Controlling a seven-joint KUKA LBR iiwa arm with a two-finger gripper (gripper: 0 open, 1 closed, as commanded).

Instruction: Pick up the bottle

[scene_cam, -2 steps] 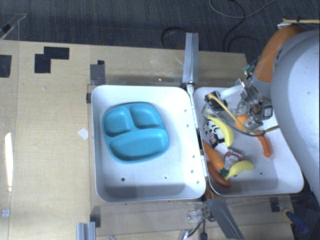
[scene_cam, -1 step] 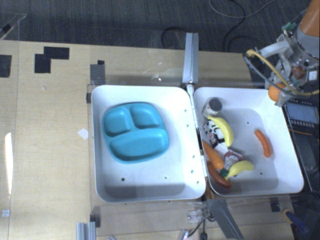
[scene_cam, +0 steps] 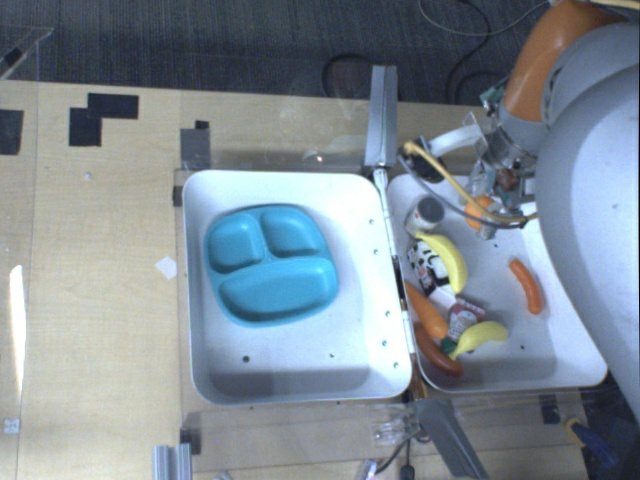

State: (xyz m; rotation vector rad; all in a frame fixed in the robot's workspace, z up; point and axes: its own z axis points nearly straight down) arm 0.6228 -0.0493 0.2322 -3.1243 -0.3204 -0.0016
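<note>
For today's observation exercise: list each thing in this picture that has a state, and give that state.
Blue tray: lying flat in the left bin, compartments bare.
Bottle: lying on its side in the right bin.
Two bananas: unpeeled, lying down.
Gripper: above the right bin's far end.

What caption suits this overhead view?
Robot claw hovering over a bin of toy food, beside a blue tray.
</note>
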